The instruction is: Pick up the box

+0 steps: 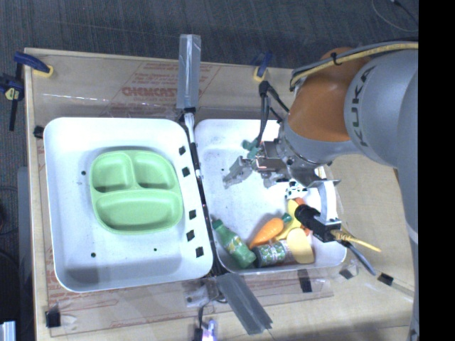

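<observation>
Two-finger gripper (242, 170) spread, holding nothing; small black-and-white box (295, 189) right of it: light, rigid, pinch flat sides.

A small white box (293, 188) with black marks, mostly hidden, possibly tilted, lies in the right bin (213, 162).

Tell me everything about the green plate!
The green plate is pale green, looks like plastic, and has rounded corners. It has three sections: two small ones at the far side and one big one near the front. It lies flat near the middle of the left bin, right side up. Nothing sits on it.
</observation>
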Robot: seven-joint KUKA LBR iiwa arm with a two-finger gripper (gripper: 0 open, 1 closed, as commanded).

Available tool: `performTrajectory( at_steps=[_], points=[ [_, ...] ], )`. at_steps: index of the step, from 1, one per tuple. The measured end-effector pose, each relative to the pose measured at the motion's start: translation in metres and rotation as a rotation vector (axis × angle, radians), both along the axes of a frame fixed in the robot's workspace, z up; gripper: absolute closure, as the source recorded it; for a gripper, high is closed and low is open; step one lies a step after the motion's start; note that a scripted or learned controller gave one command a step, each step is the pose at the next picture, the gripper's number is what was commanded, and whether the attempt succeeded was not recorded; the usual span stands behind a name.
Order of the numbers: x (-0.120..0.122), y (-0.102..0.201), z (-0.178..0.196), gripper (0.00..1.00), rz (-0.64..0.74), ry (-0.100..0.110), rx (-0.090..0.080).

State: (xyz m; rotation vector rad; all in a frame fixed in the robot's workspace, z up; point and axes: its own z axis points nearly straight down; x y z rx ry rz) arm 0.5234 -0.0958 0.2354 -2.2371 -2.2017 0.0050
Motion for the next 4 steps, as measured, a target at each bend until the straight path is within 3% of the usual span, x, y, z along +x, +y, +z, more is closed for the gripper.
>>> performTrajectory(
  at_steps=[1,2,3,4],
  points=[
    [-0.016,-0.002,-0.102,0.0,-0.204,-0.005,-0.002],
    [-0.025,-0.015,-0.142,0.0,-0.253,-0.01,-0.01],
    [-0.025,-0.012,-0.133,1.0,-0.246,-0.007,-0.006],
    [-0.047,0.099,-0.044,1.0,-0.097,-0.001,0.001]
  ],
)
